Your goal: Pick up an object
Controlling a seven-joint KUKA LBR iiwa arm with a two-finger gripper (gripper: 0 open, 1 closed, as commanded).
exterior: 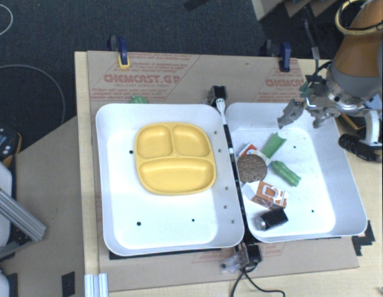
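White plastic, two shallow bins side by side on the bench: the left bin (117,184) carries a yellow divided plate (175,158), the right bin (327,184) carries the loose items I am to choose from. Status of the task: not begun in any visible sense. Nothing sits between my fingers, and every candidate lies on the bin floor. Inventory of the right bin, all clustered toward its left half: a green bar (273,145) lying at a slant, a second green cylinder (286,173) just below it, a brown round disc (252,166) near the dividing wall, a small red and white packet (248,149) touching the disc's upper edge, an orange and white carton (270,195) below the disc, and a black block (273,219) nearest the front rim. My gripper (307,112) hangs over the far right corner of that bin, its two fingers spread apart with one tip reaching toward the bin's centre and the other toward the right wall; they close on nothing. Pose: my arm enters from the right, orange band (358,48) uppermost, wrist pitched down over the bin's back rim, the tool apparently above the floor and not touching it, though height is hard to judge from this slant. In my judgement, what is left is the whole job: travel toward the cluster, descend, close, lift. The green bar lies nearest my fingers and stands apart enough from its neighbours to be the cleanest target.
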